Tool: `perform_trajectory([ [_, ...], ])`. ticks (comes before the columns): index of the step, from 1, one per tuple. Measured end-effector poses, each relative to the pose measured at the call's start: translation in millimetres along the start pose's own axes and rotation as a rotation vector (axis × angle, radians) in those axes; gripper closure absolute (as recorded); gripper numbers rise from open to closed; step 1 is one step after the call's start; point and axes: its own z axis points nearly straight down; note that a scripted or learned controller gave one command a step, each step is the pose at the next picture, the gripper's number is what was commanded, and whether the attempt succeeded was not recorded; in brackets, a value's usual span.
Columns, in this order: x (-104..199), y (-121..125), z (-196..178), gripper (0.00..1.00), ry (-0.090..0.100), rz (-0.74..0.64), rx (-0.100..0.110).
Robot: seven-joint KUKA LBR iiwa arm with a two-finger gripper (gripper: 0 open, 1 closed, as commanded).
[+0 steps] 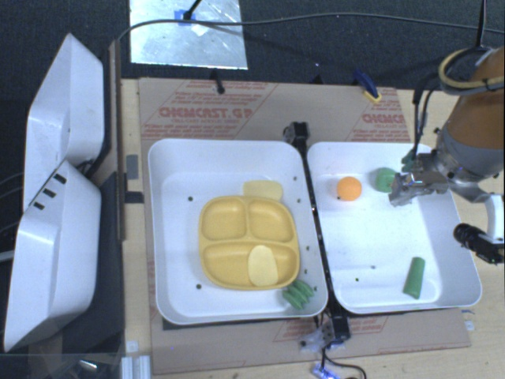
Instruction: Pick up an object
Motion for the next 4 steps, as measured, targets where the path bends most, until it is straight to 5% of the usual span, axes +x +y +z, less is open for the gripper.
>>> perform_trajectory([
  [2,103.1,1.3,-5.3,1.00,0.000,0.000,-0.001],
  [4,198.0,-24.2,11.1,1.00,0.000,0.000,0.000],
])
